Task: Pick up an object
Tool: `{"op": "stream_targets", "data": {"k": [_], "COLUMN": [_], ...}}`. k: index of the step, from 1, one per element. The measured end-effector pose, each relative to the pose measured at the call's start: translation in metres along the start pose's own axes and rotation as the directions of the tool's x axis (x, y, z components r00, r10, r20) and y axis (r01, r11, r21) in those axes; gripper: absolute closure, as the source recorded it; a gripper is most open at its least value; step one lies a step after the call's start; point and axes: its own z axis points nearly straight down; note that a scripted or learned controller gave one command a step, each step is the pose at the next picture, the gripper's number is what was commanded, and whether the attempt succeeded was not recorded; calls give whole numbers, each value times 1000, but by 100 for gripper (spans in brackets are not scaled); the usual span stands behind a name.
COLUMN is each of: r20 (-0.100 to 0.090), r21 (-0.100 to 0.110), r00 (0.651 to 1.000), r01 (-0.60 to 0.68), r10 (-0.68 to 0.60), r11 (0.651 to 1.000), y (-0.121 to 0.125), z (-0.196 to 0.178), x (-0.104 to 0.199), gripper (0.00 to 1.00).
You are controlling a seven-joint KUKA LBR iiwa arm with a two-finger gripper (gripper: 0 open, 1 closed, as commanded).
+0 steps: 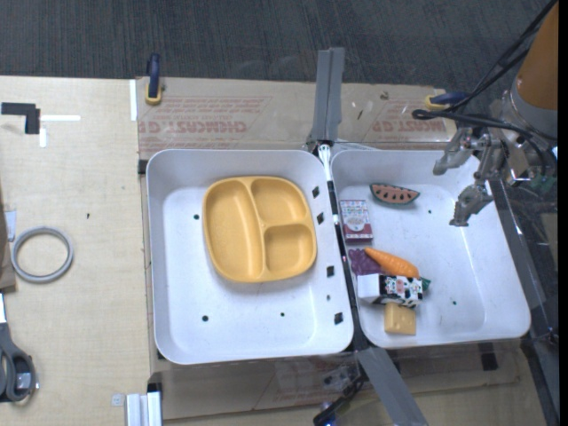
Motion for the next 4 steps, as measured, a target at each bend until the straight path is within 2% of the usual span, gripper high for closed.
{"op": "stream_targets", "data": {"k": [1, 2, 3, 4], "r20": [2, -1, 1, 2], "r21": [1, -1, 0, 0], "r00": [992, 998, 999, 965], "r01": [124, 62, 35, -262], "r10": [-124, -62, -35, 262], "r11": [992, 998, 999, 965], "y": [-43, -62, 27, 37], "z": [-63, 95, 192, 191], "x": [1, 28, -11, -42], "gripper": [0, 0, 0, 0]}}
